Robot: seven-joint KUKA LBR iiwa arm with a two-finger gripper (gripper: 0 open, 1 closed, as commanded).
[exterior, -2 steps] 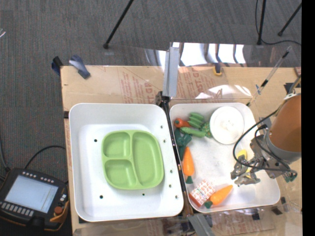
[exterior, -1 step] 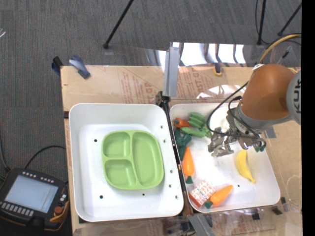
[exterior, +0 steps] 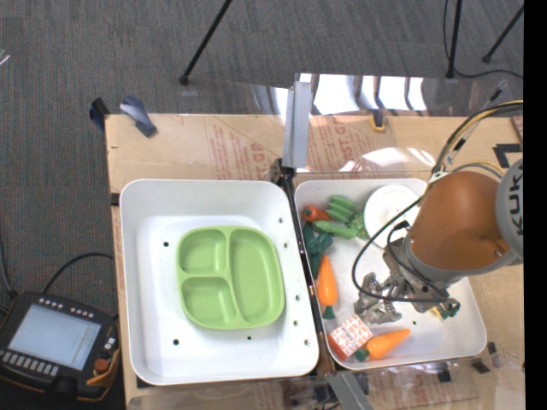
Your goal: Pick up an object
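Hovering low in the right bin [exterior: 475,331], the gripper [exterior: 382,301] should settle squarely over 1 toy, likely the orange carrot [exterior: 386,342] near the front edge. I cannot tell its state.

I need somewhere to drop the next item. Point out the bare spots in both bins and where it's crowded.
Left bin: bare white floor rings the green divided plate, widest along its left and front. Right bin: crowded. Green vegetables, two carrots, a red-and-white box and a white plate fill it, with the gripper over the middle.
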